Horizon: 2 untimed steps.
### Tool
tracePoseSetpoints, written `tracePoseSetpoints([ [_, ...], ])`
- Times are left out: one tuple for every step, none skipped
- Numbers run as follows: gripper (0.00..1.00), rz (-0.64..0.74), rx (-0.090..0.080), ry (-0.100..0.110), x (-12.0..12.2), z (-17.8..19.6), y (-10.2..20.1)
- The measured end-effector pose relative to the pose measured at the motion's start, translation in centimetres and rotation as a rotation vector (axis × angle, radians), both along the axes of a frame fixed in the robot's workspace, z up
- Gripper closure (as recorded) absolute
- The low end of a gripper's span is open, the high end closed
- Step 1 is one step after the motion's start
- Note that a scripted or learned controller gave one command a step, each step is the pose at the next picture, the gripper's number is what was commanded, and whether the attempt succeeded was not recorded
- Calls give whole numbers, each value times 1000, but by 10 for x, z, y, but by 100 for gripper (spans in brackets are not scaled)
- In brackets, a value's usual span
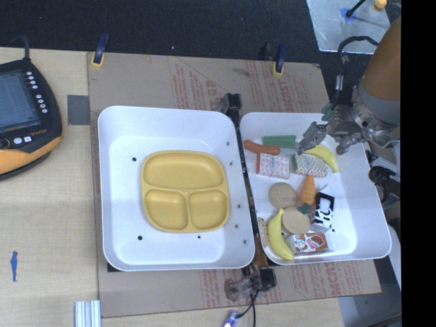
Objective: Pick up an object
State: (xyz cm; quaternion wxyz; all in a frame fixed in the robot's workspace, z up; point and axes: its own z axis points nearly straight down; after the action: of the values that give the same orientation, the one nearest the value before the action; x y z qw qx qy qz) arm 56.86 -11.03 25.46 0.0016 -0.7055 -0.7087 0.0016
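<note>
Objects: a heap of small toy foods (pixel 300 196) sits in the right white bin (pixel 368 210), and nothing's lifted out of it!
Pile: red sausage (pixel 262 147), green bar (pixel 279 141), orange carrot (pixel 308 189), two round tan cookies (pixel 281 195), yellow banana (pixel 276 234) at the near edge.
Claw: the metal claw (pixel 315 136) hangs over the bin's far end, just above a second yellow banana (pixel 325 157). Fingers look spread; I see nothing between them.
Left bin: the left white bin (pixel 122 182) carries a yellow three-compartment plastic plate (pixel 185 189).
Table: an orange-edged handheld control pad (pixel 20 114) lies at the left.
</note>
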Motion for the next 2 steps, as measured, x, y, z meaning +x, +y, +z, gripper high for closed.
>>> tracePoseSetpoints([
  [0, 3, -6, -18, -50, -146, -28],
  [100, 5, -12, -20, -50, -134, -31],
])
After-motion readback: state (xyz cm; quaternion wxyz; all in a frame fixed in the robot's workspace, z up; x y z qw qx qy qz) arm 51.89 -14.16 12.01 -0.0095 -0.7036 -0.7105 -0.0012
